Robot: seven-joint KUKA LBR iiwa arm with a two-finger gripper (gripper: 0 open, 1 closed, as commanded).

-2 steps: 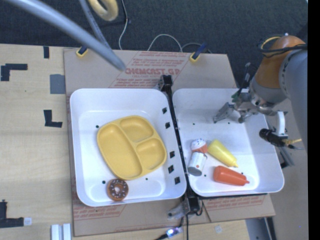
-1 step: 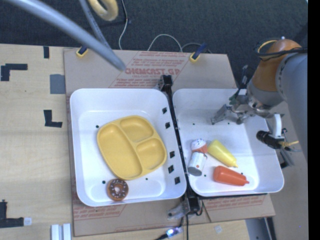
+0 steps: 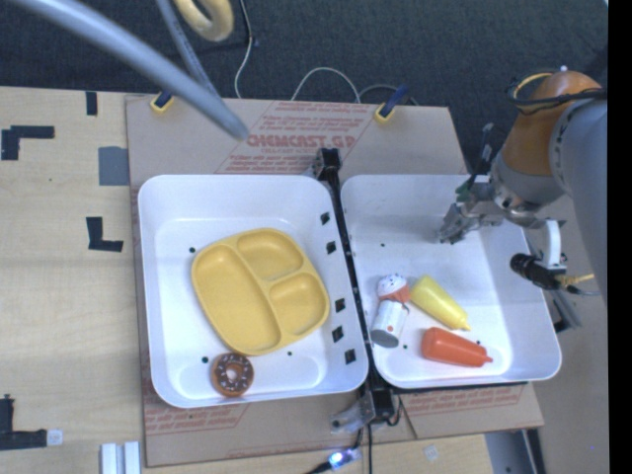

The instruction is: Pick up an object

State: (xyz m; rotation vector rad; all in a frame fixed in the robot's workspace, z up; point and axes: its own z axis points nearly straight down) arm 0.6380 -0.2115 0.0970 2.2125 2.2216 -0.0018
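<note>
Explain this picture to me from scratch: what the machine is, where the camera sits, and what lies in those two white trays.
The camera sits above the bench, looking down at a slant. The grey arm with the orange band is a robot reaching in from the right. Its gripper is low over the right bin, with nothing seen between its fingers. That bin holds a small white bottle, a yellow piece and an orange carrot-like piece. The left bin holds a yellow divided plate and a chocolate doughnut.
</note>
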